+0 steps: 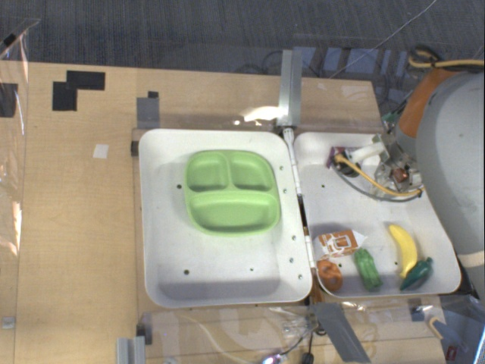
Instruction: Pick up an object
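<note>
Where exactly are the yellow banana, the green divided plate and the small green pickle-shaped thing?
Yellow banana (pixel 403 247): camera view, middle of its curved body.
Green divided plate (pixel 231 212): camera view, floor of its large compartment.
Small green pickle-shaped thing (pixel 367 268): camera view, its middle.

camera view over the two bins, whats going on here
A grey robot arm with an orange band reaches in from the right, its gripper low over the far part of the right white bin, with nothing visibly in its grasp. Along that bin's near edge lie a yellow banana, a dark green vegetable, a light green cucumber-like piece, a small orange-and-white packet and a round brown item. The left white bin holds a green divided plastic plate.
</note>
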`<state>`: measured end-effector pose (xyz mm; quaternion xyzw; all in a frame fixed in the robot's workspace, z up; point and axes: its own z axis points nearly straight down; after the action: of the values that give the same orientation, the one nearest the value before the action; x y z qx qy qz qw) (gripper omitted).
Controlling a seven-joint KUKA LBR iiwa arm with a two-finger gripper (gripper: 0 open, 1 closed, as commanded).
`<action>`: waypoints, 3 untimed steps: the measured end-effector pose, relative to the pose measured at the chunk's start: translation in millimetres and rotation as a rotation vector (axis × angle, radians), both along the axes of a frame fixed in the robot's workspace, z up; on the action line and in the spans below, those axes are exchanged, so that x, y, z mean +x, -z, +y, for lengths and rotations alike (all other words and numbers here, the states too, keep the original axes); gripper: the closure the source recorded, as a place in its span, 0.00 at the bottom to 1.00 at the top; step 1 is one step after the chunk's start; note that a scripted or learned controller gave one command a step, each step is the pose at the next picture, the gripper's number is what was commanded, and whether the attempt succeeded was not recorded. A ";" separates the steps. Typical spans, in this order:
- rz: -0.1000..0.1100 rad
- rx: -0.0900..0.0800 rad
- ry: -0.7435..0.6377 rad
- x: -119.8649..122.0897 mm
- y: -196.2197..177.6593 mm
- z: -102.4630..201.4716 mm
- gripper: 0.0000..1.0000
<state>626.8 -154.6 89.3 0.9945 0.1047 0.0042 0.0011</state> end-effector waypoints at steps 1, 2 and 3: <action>0.008 0.004 -0.015 -128.1 -10.3 30.7 1.00; 0.008 0.003 0.003 -64.5 -38.9 59.9 1.00; 0.007 0.003 0.003 -62.4 -86.0 49.1 1.00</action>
<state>564.4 -105.6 175.3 0.9947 0.1032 0.0010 -0.0006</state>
